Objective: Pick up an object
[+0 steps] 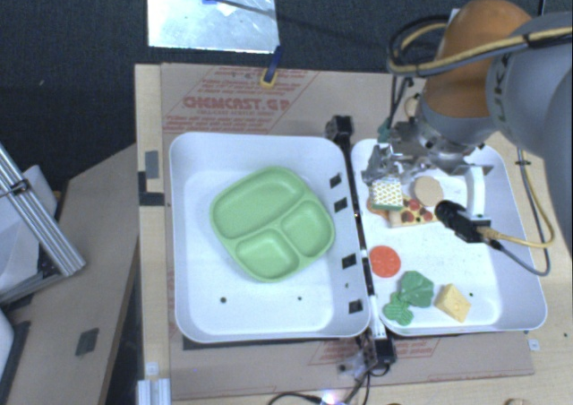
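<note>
Grey gripper (383,164), finger state unclear, hangs over waffle (387,193) near the right bin (524,242)'s inner edge.

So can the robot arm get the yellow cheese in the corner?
Probably yes. The cheese lies in the open in the right bin, with nothing on top of it; the green broccoli sits just beside it. The gripper hangs over the same bin.

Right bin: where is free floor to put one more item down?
In the right bin, bare floor lies right of the cheese wedge, toward the far-right wall. The upper left is crowded: gripper, waffle piece, pizza slice. The tomato slice and broccoli fill the lower left.
</note>
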`<state>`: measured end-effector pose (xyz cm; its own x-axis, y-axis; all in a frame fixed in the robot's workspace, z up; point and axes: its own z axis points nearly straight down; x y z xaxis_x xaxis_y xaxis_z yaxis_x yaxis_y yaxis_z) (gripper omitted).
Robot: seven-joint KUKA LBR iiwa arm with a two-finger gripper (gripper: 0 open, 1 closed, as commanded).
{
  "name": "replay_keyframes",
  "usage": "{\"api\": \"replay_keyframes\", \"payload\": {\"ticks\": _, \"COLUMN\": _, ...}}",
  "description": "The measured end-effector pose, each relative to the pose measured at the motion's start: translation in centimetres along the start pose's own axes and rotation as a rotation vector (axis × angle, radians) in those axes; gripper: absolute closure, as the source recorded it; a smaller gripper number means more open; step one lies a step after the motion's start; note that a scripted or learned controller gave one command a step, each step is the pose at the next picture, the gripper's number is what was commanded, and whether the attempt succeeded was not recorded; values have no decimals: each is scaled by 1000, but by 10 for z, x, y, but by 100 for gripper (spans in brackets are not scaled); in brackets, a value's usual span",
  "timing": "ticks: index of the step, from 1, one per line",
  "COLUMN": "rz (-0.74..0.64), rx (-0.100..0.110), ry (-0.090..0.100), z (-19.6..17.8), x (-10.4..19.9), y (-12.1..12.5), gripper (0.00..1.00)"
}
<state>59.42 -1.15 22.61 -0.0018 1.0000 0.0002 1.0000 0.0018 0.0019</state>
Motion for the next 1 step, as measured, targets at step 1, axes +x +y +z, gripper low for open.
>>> {"api": "replay_keyframes", "payload": {"ticks": 1, "rz": -4, "rx": 2, "ry": 0, "z": -5, "x": 10, "y": -10, "gripper": 100}}
